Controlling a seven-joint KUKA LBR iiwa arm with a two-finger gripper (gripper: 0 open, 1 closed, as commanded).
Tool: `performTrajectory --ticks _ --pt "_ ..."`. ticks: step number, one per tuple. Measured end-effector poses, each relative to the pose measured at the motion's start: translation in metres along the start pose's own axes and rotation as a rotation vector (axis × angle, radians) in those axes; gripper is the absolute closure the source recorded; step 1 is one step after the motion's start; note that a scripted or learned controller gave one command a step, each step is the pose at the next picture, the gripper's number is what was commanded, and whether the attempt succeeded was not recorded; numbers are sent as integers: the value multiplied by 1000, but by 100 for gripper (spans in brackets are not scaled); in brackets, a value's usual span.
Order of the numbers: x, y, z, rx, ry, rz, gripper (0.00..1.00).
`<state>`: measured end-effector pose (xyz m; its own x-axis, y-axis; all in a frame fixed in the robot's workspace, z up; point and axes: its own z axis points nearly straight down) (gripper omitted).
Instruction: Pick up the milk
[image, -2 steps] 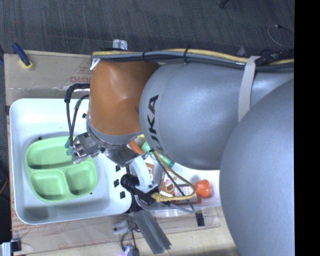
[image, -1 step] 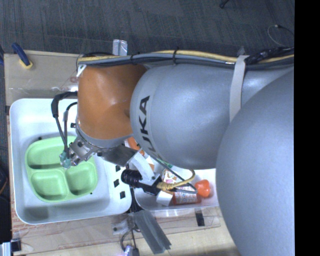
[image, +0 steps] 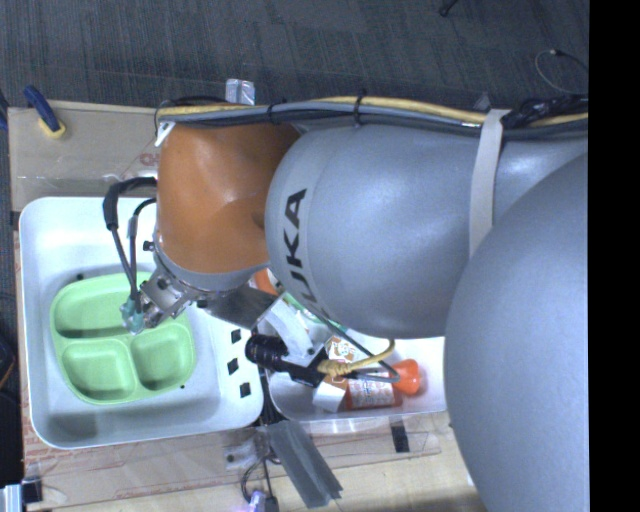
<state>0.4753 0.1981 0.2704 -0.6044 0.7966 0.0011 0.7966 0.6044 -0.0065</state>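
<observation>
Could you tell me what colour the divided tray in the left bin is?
Light green; the divided tray shows in the camera view.

Arm (image: 400, 220) shell looked like smooth grey painted metal or hard plastic – satin sheen, soft highlights. Orange band (image: 210, 200) was glossier, smooth, with a light reflection. Left bin (image: 50, 420) was smooth white plastic, semi-gloss. Green tray (image: 120, 345) in it looked like matt moulded plastic, three compartments. Cables (image: 120, 230) near the wrist were black rubbery sheathing. Bottle (image: 375, 390) in the right bin had a glossy orange cap and a paper-like printed label. Bench (image: 90, 140) surface looked like bare wood or cardboard – matt, tan. Floor (image: 300, 45) behind read as rough dark carpet.
</observation>
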Motion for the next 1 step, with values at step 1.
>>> performTrajectory --ticks 1 --pt "0 0 -10 2 0 -4 100"
